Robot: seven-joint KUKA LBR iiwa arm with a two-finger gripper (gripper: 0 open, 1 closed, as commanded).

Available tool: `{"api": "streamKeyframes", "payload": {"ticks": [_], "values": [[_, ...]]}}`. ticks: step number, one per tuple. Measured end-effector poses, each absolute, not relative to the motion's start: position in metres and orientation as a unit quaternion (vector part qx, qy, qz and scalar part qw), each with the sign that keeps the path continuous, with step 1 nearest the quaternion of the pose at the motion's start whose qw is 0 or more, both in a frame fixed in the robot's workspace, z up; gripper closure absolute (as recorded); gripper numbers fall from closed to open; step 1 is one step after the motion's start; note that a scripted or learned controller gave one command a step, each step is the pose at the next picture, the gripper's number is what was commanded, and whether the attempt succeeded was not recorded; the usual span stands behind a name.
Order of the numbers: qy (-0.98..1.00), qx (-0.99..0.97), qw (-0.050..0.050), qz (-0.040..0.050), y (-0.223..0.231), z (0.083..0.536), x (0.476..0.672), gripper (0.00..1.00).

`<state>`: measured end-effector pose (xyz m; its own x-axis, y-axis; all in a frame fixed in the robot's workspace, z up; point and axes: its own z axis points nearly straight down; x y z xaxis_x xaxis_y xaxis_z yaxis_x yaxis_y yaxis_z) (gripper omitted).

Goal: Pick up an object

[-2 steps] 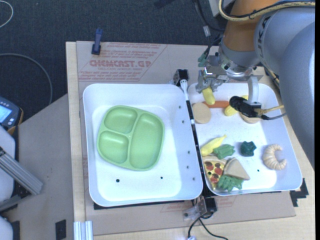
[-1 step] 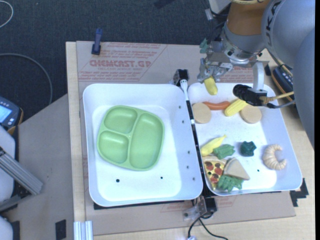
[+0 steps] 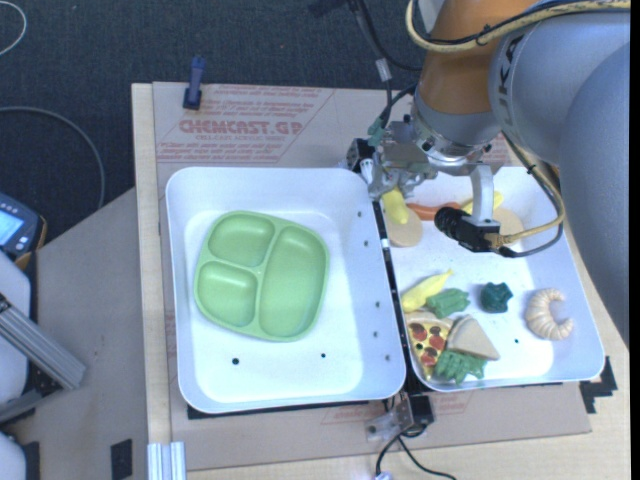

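My gripper (image 3: 392, 186) hangs low over the far left corner of the right bin (image 3: 575, 358), close to the wall between the two bins. Right beneath it lie a small yellow piece (image 3: 395, 208) and a tan round piece (image 3: 405, 231); whether the gripper touches either is hidden. An orange carrot (image 3: 427, 210) lies just to their right. Nearer the front of the same bin are a yellow banana-like piece (image 3: 424, 288), a green broccoli (image 3: 450, 301), a dark teal piece (image 3: 495, 295), a croissant (image 3: 550, 314), a pizza slice (image 3: 428, 337) and a sandwich wedge (image 3: 473, 339).
The left bin (image 3: 190, 348) holds a green divided plate (image 3: 262, 275). A green leafy piece (image 3: 456, 366) sits at the right bin's front edge. The grey arm covers the right bin's far right side. A cardboard sheet (image 3: 240, 123) lies behind the bins.
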<state>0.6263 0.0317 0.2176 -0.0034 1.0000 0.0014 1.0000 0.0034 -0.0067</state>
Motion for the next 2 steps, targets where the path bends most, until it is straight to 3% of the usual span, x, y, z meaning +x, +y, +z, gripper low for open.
{"api": "streamKeyframes", "payload": {"ticks": [1, 2], "values": [[-0.709, -0.706, 0.002, 0.0010, 0.084, 0.258, 0.574, 1.00], [-0.705, -0.709, 0.000, 0.0017, 0.028, 0.230, 0.603, 1.00]]}}
